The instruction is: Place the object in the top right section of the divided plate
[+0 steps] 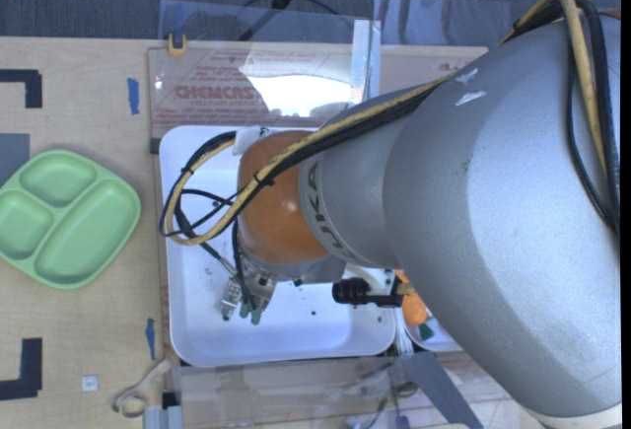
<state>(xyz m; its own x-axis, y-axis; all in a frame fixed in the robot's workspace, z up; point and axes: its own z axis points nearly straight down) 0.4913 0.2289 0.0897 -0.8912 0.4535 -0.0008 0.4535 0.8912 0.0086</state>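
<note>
The green divided plate lies on the wooden bench to the left of the bins, with two small sections at its top and one long section below. My gripper hangs low over the floor of the left white bin, near its front left part, pointing down. I see nothing held under it. A small orange object peeks out from beneath the arm at the near edge of the right bin. The arm's grey body hides most of the right bin.
A clear plastic wall stands behind the left bin. Black and yellow cables loop off the wrist over the bin's left side. Blue tape marks sit on the bench between plate and bin.
</note>
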